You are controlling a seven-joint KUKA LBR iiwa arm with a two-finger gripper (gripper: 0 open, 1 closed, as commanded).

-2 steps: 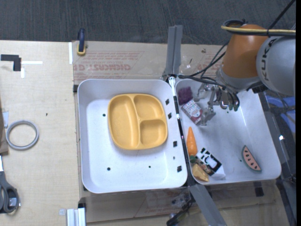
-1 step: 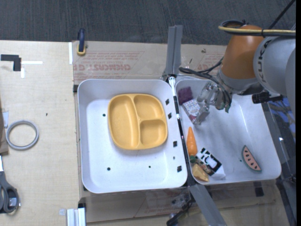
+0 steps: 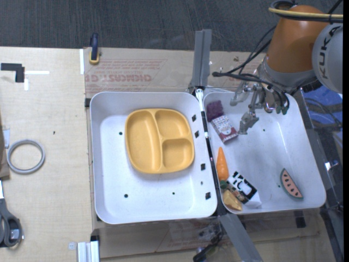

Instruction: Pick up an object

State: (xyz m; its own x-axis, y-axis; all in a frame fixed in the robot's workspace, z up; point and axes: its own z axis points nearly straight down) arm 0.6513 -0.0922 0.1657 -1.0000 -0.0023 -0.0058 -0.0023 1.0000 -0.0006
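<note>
My pale wooden surface (image 3: 49,201) carries two white bins (image 3: 109,201) side by side. Left of them lie a grey tape ring (image 3: 24,156) and scissors (image 3: 10,228) nearer.

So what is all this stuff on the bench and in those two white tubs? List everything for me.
Left bin: one, white, middle of the bench.
Right bin: one, white, beside the left bin.
Divided plate: one, yellow, three compartments, in the left bin.
Purple item: one, right bin, far left corner.
Small carton: one, red and white, right bin, next to the purple item.
Carrot: one, orange, right bin, along its left wall.
Black-and-white packet: one, right bin, near left corner.
Yellowish item: one, beside the packet.
Watermelon slice: one, red and green, right bin, near right side.
Tape roll: one, grey, on the bench at left.
Scissors: one pair, bench's left edge.
Arm: one, grey and orange.
Claw: one, metal, over the right bin.
</note>
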